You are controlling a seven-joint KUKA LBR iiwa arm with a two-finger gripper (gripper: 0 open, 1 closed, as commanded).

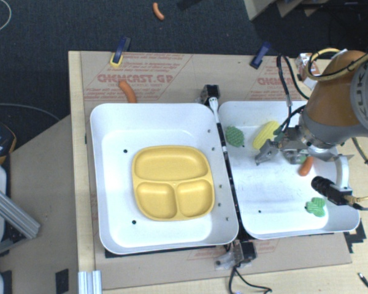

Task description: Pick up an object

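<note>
At right of frame, the grey/orange arm (pixel 340 97) reaches over the right bin (pixel 276 216); the gripper (pixel 268 152) sits low by the yellow corn toy (pixel 265 133), just below it. Fingers: can't tell if open or closed, nothing visibly held. Same bin also has a green leafy toy (pixel 234 136) in its upper left corner, a small orange piece (pixel 304 167) w/ the wrist above it, and a green toy (pixel 316 207) at lower right. Left bin (pixel 110 164) holds a yellow 3-section plate (pixel 173 182). An orange sausage-shaped toy (pixel 128 91) lies on the bench board (pixel 172 78), upper left.
</note>
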